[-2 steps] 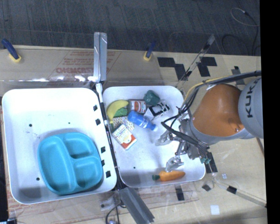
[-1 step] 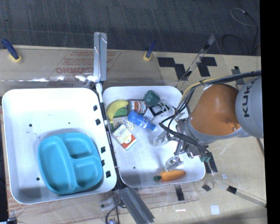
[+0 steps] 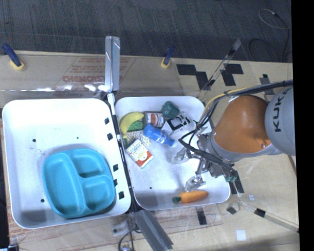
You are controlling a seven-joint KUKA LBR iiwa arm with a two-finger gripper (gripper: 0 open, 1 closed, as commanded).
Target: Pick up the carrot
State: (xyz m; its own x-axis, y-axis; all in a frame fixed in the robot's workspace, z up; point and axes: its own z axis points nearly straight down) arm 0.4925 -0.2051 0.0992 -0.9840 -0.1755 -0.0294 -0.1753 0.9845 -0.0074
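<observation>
Carrot (image 3: 194, 197) lies flat along the near wall of the right bin (image 3: 149, 192), toward its near right corner, green stub pointing left, orange body running right. The jaws (image 3: 194, 183) hang just above it, near the middle of its length, at the end of the grey arm (image 3: 242, 127) reaching in from the right. Whether the jaws stand apart or together cannot be told; metal and glare blur them. Nothing shows the carrot gripped. Judgement: descent onto the carrot is the step in hand. To do it well, set the closing line across the carrot's short width, centre on the thick orange part, and come straight down; the bin wall just beside it leaves little room on the near side. Other clutter, banana (image 3: 131, 120), small can (image 3: 155, 119), blue bottle (image 3: 158, 135), snack packet (image 3: 139, 152), sits well apart up the bin. Left bin (image 3: 23, 122) carries a blue divided tray (image 3: 79, 180).
</observation>
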